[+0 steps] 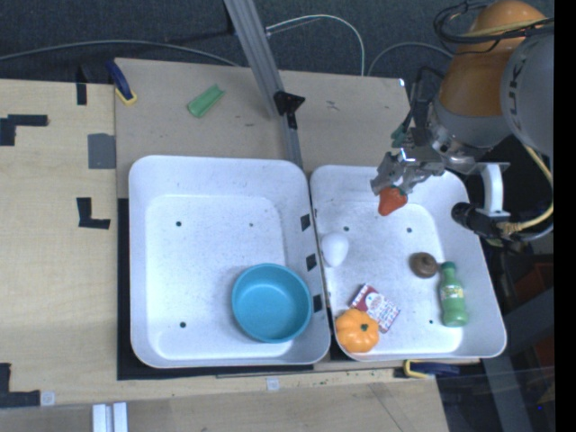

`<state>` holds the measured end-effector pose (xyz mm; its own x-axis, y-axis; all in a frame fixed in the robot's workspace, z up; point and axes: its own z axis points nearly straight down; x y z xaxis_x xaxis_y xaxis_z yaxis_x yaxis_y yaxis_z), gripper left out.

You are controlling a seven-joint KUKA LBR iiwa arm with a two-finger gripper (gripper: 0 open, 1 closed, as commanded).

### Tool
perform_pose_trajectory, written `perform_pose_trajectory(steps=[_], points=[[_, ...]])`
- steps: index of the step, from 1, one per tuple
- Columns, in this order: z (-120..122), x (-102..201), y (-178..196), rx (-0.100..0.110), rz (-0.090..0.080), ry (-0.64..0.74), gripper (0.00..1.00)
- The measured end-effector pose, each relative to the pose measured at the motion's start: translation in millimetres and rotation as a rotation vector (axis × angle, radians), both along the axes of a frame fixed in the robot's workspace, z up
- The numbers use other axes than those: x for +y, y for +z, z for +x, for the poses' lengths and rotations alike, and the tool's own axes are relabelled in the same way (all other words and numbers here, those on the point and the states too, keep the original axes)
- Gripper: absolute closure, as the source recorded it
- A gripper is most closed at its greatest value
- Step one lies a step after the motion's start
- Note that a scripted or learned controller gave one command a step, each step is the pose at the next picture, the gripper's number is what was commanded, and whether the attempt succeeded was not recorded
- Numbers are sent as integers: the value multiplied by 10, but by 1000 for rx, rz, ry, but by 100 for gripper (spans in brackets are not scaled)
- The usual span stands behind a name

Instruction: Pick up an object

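The jaws (396, 187) are clenched on a red-orange toy vegetable (392, 202), suspended above the rear of the right bin (468, 331). Its long axis hangs near vertical, tapered end pointing down.

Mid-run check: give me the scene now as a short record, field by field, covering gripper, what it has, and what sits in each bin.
gripper: over the upper part of the right bin
held item: red-orange object between the fingers, at their tips
right bin contents: white egg-shaped item, brown round item, green bottle, red-and-white packet, orange pumpkin
left bin contents: blue bowl near the lower right corner of the left bin
outside bins: green block on the bench
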<state>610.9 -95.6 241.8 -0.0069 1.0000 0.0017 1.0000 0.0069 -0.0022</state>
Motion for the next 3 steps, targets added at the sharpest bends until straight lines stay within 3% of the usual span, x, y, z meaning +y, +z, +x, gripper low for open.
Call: perform_pose_trajectory(steps=[3], points=[[60, 1800, -30, 1, 0, 1, 100]])
